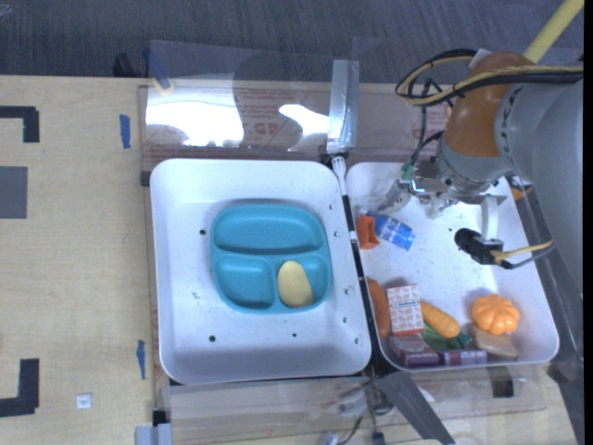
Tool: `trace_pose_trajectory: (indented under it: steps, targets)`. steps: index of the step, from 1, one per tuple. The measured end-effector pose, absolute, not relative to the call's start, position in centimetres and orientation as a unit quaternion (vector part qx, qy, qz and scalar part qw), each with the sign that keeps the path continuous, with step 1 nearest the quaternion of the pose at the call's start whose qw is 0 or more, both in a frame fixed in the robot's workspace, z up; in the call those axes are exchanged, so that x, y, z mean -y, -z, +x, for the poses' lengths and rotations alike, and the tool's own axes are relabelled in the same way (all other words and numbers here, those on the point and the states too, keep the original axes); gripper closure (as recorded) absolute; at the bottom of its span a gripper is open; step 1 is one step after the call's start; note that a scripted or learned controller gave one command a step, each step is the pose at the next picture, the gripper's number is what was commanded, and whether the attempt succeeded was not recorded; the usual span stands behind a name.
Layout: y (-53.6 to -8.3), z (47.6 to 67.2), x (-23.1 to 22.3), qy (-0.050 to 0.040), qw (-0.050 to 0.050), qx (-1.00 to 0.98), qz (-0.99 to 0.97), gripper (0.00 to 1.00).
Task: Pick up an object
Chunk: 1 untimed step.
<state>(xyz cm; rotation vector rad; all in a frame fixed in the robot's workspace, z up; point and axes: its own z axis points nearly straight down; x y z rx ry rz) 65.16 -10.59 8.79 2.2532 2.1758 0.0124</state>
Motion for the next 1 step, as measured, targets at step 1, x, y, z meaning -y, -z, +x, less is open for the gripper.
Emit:
trace_pose_trajectory:
  steps: [1]
  targets:
    - [-8.70, 60.73, 10.78, -0.0011, 0.001, -0.719, 0.695, 0.00]
